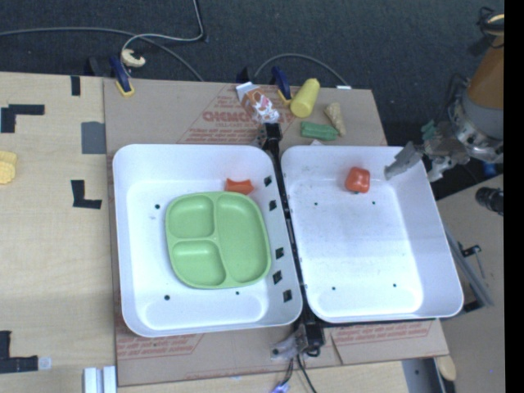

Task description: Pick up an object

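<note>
From the right edge of the frame, with my gripper (405, 160) at the right bin's (368, 244) upper rim and its state impossible to tell, I judge the small red-orange object (357, 180) near that bin's top (probably light, rigid, slightly slick) best pinched across its middle.

A single fixed camera is mounted above the bench and looks down at a slant. Its field covers both shallow white plastic bins, the left bin (131, 244) and the right bin (409, 244), plus the surrounding brown cardboard sheet (188, 117). The grey arm (483, 113) enters at the right edge.
</note>
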Controlling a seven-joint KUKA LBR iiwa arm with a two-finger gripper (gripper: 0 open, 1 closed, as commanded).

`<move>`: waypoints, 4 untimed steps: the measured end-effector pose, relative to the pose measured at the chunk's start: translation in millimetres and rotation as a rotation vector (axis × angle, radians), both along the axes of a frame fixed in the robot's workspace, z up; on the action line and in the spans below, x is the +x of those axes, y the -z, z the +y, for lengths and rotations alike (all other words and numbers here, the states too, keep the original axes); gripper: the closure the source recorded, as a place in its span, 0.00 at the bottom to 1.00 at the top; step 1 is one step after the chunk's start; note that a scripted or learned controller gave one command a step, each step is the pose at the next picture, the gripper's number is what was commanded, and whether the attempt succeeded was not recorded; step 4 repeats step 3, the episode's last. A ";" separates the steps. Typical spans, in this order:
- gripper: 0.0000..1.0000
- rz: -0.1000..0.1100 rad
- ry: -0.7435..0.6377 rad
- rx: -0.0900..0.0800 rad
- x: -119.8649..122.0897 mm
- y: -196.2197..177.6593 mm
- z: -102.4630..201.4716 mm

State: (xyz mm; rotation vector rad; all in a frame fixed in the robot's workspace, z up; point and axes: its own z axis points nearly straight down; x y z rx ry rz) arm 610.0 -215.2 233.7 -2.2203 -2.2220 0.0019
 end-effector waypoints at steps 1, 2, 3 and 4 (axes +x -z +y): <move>0.00 0.003 -0.001 0.002 40.8 99.0 38.4; 0.00 -0.003 -0.001 -0.002 59.2 147.2 53.0; 1.00 -0.004 -0.002 -0.005 59.6 136.9 52.6; 1.00 -0.004 -0.002 -0.005 59.6 136.9 52.6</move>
